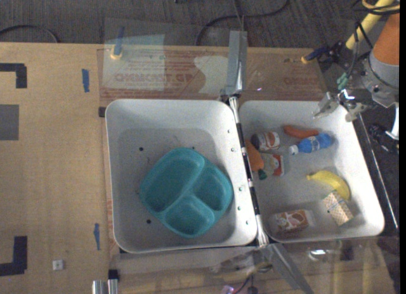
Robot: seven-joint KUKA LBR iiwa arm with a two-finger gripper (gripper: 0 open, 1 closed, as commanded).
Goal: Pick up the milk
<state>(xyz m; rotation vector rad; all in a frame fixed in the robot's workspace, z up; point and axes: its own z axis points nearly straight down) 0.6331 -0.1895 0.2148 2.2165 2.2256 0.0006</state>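
The milk (293,220), a small brown and white carton, lies on its side near the front wall of the right bin (371,178). My gripper (338,106) hangs over the bin's far right corner, well behind the carton. Its fingers stand open with nothing between them. The grey arm with its orange band (388,45) comes in from the upper right.
The right bin also holds a can (266,139), an orange carrot (300,132), a blue bottle (314,143), a small printed pack (274,165), a banana (331,184) and a patterned box (337,208) next to the milk. A teal divided plate (185,191) lies in the left bin (127,121).
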